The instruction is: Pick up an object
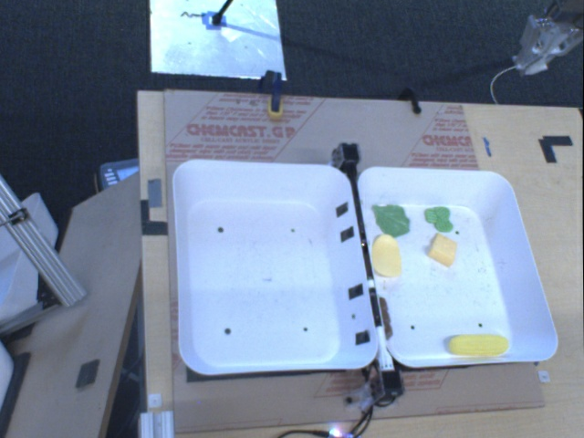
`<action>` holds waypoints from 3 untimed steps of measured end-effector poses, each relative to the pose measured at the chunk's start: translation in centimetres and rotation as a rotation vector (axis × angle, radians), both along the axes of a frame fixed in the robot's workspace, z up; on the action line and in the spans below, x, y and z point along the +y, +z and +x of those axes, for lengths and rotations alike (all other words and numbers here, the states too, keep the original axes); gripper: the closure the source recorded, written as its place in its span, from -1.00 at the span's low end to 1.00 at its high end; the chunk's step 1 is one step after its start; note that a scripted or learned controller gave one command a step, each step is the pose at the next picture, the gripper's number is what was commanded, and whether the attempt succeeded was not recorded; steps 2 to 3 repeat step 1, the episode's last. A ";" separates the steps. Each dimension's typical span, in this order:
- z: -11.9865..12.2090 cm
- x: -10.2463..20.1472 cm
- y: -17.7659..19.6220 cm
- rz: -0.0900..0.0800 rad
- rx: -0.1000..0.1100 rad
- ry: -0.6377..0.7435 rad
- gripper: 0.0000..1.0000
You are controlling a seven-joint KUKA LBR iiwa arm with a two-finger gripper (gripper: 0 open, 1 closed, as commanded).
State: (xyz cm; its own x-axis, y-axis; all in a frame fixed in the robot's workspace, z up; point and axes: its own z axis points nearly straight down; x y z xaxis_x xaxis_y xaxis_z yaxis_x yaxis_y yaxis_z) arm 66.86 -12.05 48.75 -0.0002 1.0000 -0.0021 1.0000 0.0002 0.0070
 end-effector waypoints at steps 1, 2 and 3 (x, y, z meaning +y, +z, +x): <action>0.0 -2.6 2.3 0.000 0.001 -0.001 1.00; 0.0 -2.6 2.3 0.000 0.001 -0.001 1.00; 0.0 -2.6 2.3 0.000 0.001 -0.001 1.00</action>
